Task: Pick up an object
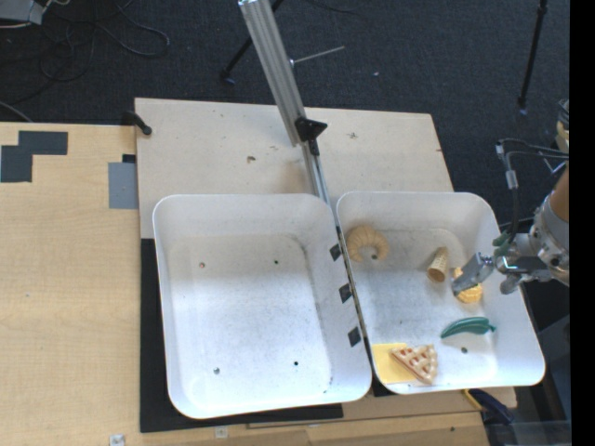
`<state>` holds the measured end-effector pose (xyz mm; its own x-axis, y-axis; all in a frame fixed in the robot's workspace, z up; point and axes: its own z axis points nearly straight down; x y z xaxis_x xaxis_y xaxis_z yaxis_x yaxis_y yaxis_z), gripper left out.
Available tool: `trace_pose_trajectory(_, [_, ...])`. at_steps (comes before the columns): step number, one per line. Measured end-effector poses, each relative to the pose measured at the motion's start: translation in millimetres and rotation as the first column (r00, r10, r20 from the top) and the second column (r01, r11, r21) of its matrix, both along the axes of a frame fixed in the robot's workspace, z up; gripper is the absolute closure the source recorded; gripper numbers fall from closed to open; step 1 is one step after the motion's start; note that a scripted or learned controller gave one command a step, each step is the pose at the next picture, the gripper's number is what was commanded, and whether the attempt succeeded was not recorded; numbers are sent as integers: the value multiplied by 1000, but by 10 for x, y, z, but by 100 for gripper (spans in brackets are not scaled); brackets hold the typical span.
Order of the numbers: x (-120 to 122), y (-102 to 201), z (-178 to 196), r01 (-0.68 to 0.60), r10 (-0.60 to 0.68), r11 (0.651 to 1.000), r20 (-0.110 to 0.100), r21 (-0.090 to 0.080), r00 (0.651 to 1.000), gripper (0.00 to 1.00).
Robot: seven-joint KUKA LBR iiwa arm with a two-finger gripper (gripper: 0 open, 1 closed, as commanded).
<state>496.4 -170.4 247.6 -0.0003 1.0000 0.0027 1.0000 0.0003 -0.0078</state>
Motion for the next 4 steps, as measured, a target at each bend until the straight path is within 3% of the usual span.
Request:
trace_pose_trajectory(1, [7,-6,23,2,-2,1000,5,-1,1000,0])
trace_pose_trajectory(3, [-93,19,-1256,1,-1,1000,-2,1,1000,0])
trace_pose_trajectory(4, [-69,16,-1541,1,-1,1000,13,-4,1000,0])
